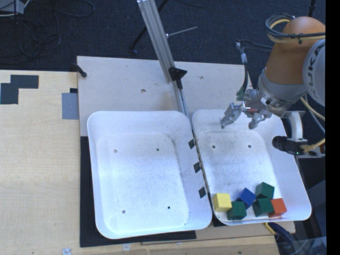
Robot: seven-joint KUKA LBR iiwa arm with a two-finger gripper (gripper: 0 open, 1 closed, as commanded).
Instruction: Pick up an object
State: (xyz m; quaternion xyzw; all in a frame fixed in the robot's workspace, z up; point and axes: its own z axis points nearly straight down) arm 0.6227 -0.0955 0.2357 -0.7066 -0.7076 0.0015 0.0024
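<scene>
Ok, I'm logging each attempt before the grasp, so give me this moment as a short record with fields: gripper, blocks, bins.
gripper: open, nothing between its fingers, over the far end of the right bin
blocks: yellow block, blue block, three green blocks, orange block
block location: clustered at the right bin's near end, apart from the gripper
left bin: beside the right bin

Single fixed camera above the bench, looking down obliquely on both white bins (141, 227); arm (292, 57) enters from 3 o'clock
</scene>
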